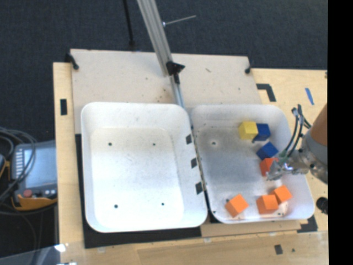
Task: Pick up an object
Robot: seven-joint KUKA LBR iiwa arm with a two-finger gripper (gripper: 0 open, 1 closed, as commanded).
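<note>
- Though every surface was checked for brands, labels and writing, no legible text can be made out at this resolution.
- Counter [63,148]: pale wood-toned board carrying two shallow white bins side by side, with black brackets at its corners.
- Left bin [88,120]: smooth white plastic with rounded corners, its floor lightly speckled with grey scuffs and a few dark dots.
- Right bin [220,153]: same make, with a heavier grey scuffing across its floor.
- Contents of the right bin, all small cube-like blocks with matte faces:
  - yellow block [248,130] toward the far side, touching a blue block [262,131] on its right;
  - second blue block [267,150] just nearer than that pair;
  - red-orange block [266,165] directly beside the gripper;
  - three orange blocks along the near wall [237,205], [267,203], [283,194].
- Gripper [276,170]: low over the right bin's right side, next to the red-orange block; whether the fingers are wide or narrow cannot be told, nor can contact.
- Aluminium rail [154,26]: ribbed metal, slanting down to the gap between the bins.
</note>
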